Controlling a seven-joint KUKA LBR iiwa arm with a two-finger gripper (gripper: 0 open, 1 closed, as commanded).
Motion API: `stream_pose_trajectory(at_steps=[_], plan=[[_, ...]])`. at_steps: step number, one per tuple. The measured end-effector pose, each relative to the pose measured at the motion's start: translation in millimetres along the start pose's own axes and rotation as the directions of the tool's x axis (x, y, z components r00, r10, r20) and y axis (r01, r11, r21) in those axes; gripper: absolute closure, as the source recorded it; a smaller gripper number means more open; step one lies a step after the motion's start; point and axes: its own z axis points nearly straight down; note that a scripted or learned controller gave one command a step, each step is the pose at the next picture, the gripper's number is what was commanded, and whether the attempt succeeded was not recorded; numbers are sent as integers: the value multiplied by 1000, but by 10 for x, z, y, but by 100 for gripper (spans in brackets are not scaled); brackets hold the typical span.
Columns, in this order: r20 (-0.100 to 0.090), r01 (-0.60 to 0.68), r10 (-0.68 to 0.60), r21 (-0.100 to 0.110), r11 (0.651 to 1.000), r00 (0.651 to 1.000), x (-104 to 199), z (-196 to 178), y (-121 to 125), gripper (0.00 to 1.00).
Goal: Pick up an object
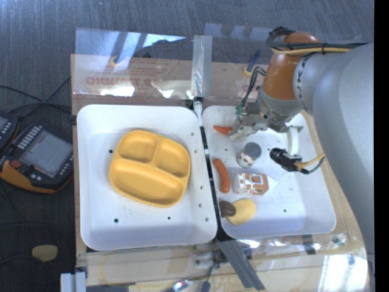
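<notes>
Claw [246, 121] low in right white bin [316, 212]; its grip state cannot be told. Small orange carrot-shaped piece [222, 129] lies just beside it, leftward. Risk: a descent off-centre would nudge the piece aside and miss it.

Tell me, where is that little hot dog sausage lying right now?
The sausage lies in the right bin, along its left wall, left of the small printed packet.

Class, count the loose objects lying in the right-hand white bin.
5, though the arm may hide more: an orange carrot-like piece at the gripper, a small grey-white can, an orange sausage, a white-orange packet, and a yellow-brown pear-shaped piece in front.
</notes>
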Motion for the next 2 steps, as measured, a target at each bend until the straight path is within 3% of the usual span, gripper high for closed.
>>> stream_pose_trajectory(at_steps=[1, 2], plan=[[0, 0, 0, 0, 1000, 1000, 0, 1, -1, 0], [-1, 0, 0, 1, 1000, 1000, 1, -85, -1, 100]])
